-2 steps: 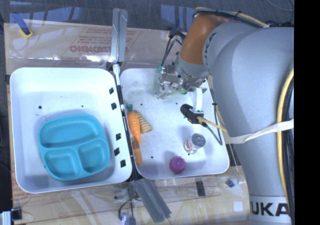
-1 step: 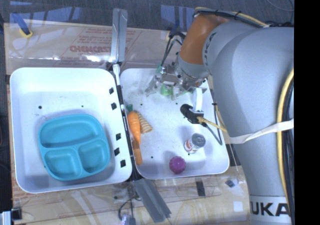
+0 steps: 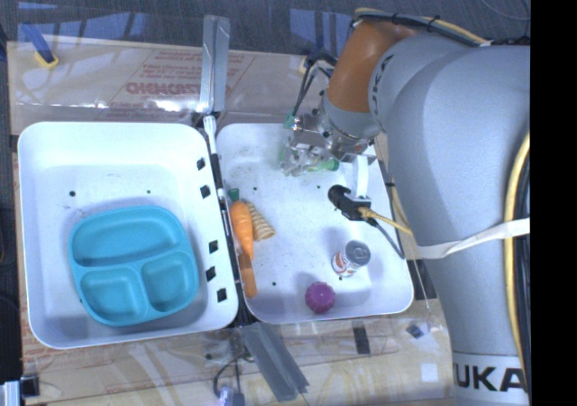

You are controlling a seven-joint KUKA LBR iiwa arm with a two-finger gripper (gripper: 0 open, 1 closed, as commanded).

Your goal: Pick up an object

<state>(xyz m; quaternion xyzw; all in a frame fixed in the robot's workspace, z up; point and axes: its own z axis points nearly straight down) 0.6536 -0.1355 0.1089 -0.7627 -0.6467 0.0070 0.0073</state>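
In the right bin (image 3: 388,300) lie an orange carrot (image 3: 242,231) along the left wall, a small silver-topped can (image 3: 352,259) with a red and white label, and a purple ball (image 3: 319,296) near the front wall. My gripper (image 3: 303,159) hangs low over the far end of this bin, well apart from all three. A small green bit (image 3: 331,162) shows beside the gripper; I cannot tell what it is.
The left bin (image 3: 36,152) holds a blue divided tray (image 3: 133,264). A yellowish ridged piece (image 3: 262,226) leans against the carrot. The arm's grey body (image 3: 451,170) covers the right bin's right side.
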